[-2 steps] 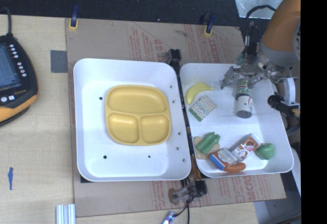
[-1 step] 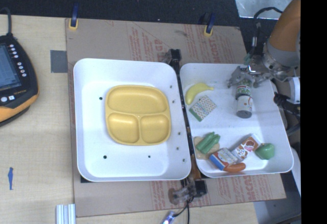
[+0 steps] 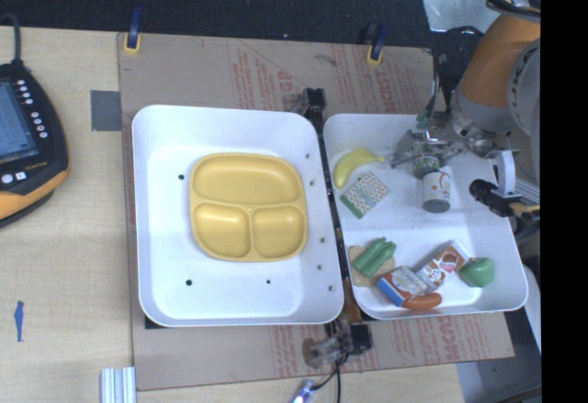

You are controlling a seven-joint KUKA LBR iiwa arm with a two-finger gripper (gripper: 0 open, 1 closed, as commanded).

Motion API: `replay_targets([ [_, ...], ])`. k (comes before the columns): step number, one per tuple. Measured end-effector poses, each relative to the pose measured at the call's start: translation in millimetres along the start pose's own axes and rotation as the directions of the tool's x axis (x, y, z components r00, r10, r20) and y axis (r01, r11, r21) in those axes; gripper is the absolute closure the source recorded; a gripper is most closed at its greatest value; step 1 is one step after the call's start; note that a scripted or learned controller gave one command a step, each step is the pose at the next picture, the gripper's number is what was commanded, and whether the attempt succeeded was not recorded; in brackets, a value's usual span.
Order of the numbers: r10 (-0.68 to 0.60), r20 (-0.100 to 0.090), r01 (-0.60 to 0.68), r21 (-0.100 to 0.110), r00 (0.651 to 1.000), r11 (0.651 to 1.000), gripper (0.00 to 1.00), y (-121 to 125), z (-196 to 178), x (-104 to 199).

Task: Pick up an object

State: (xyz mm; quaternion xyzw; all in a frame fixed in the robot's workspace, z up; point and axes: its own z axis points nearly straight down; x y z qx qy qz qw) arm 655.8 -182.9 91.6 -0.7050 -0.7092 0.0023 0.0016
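Two shallow white bins sit side by side on the worktop (image 3: 83, 273). The left bin (image 3: 156, 208) holds one yellow plate (image 3: 248, 207) with three compartments, lying flat near its middle. The right bin (image 3: 501, 296) holds the loose things: one yellow banana (image 3: 355, 162) near its upper left, one small green-patterned packet (image 3: 365, 194) just below the banana, one small can (image 3: 436, 189), one green bunch of pods (image 3: 374, 256), one red and white packet (image 3: 439, 265), one smaller packet with a blue edge (image 3: 397, 286), one red sausage (image 3: 423, 303) and one green pepper (image 3: 477, 272) at the lower right.

The gripper (image 3: 424, 151) hangs low over the upper middle of the right bin, directly above the can and close to it. Its metal parts are splayed out to the sides, but whether the tips are wide or narrow cannot be told from this angle, and nothing is seen between them.

The can lies with its long axis running up and down the view, its pale end toward the near edge of the bin and its dark end under the gripper.

One handheld control pad (image 3: 23, 144) rests at the worktop's left edge.
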Motion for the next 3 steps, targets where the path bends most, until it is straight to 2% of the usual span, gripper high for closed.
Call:
replay_targets([
  [1, -0.002, 0.0, 0.002, 0.001, 1.0, 1.0, 1.0, 0, -11, -1],
  [3, 0.001, -0.001, -0.001, -0.003, 1.0, 1.0, 1.0, 1, -101, 137],
])
